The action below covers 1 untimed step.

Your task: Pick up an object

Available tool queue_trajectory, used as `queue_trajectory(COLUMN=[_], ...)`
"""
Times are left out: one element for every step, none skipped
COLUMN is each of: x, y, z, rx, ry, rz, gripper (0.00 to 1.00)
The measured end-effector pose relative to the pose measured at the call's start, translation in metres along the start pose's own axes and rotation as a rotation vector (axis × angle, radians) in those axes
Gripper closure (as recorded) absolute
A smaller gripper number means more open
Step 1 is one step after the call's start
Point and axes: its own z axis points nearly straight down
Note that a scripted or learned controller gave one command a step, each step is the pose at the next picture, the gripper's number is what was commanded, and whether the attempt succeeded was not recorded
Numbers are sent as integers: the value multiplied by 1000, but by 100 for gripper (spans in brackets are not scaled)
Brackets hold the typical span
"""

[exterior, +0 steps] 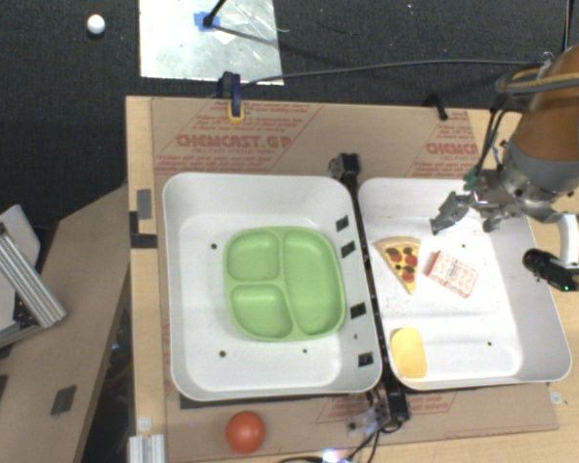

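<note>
Camera view showed gripper jaws apart, holding nothing, above right bin; pizza slice looked light, stiff, flat; best pinched across its edges

Sitting in the middle of the left white bin: a green three-compartment tray. Lining the rims where the two bins meet: small black clips. Resting just below the left bin, at the near edge of the cardboard sheet: an orange ball. Gripping the cardboard's far edge: a blue clamp. Lying beyond it on the dark surface: a crinkled silver sheet and, well apart to the left, a small white ball.
</note>
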Motion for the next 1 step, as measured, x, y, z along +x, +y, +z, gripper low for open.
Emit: queue_trajectory(x=[0], y=[3], z=[-8], rx=[-13], ry=[-2], rz=[-2], gripper=[0])
